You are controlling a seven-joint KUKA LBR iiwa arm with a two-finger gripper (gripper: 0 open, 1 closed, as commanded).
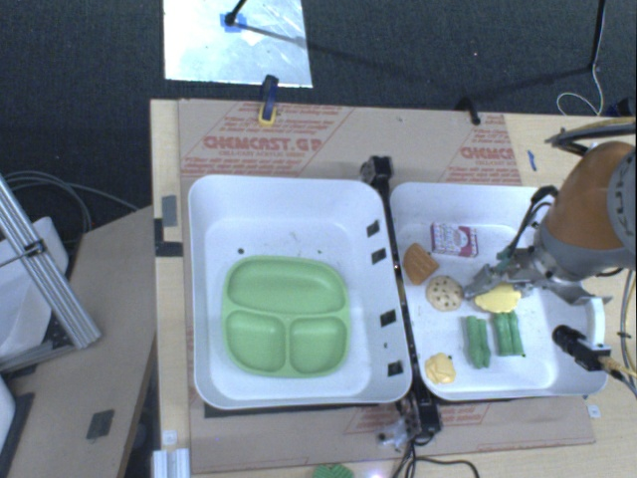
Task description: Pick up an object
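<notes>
In the right white bin (468, 384), the gripper (495, 285) sits low over a glossy yellow lump (497, 300), apparently touching it; how far its jaws are spread is unclear. A round speckled cookie (444, 293) lies just left, two ridged green pieces (494, 338) nearer. The left bin (214, 227) holds a smooth green divided tray (287, 315).

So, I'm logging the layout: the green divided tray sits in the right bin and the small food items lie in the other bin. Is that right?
Not quite. The camera view shows the green divided tray in the left bin, not the right one. The small food items, such as the cookie and the two green pieces, do lie in the other bin, the right one, where the gripper has reached in.
</notes>
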